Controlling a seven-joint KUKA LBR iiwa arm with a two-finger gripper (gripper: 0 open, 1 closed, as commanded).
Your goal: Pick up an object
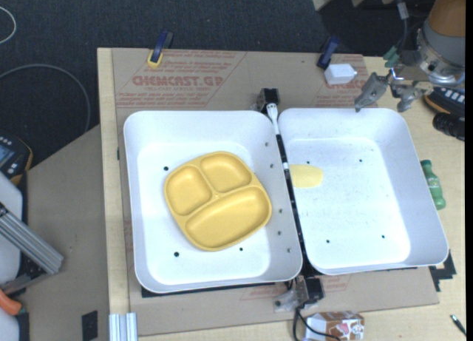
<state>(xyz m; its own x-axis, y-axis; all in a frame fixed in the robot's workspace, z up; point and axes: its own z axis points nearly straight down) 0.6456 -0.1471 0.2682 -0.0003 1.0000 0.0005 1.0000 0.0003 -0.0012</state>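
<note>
Gripper [384, 94]: we see it spread wide, upper right, above the right bin's [399, 254] far rim.
Room: right bin mostly bare.
Count: one yellow tray [216, 200], left bin [144, 184]; one yellow piece [306, 176].

Red print runs along the brown board [222, 73] that lies under the two bins, near its far edge: it reads "CHEMCAST GP", the last letters partly cut off by a diagonal line in the print. Smaller red lines sit above and below that word, too fine to make out. More faint red print shows on the same board farther right, behind the right bin, and that is also unreadable.
</note>
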